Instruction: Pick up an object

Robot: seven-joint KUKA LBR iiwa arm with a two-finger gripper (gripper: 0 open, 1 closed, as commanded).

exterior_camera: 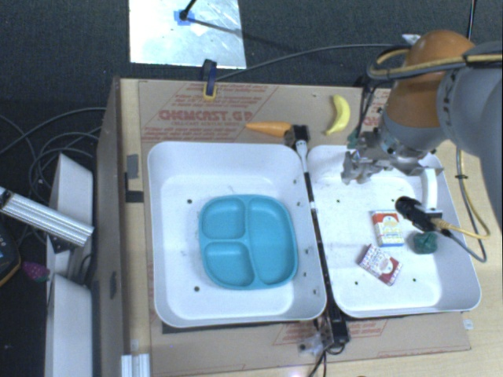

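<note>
Dark carpet (47, 45) all round, shiny sheet (185, 22) lying on it | brown board (212, 108) with red lettering bears both white bins | left bin (169, 210) holds blue divided plate (247, 240) | my pincer (355, 169) hangs over far left corner of right bin (440, 289), spread or pressed together I cannot tell | red-and-white packet (388, 228), second packet (380, 263) and green lump (425, 243) lie in right bin, apart from pincer

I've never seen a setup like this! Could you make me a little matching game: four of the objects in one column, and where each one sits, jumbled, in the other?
Things:
1. blue divided plate
2. banana
3. carrot
4. dark green lump

Places:
A. on the cardboard behind the right bin
B. in the right bin
C. in the left bin
D. on the cardboard behind the left bin

Pairs: 1-C, 2-A, 3-D, 4-B
</note>
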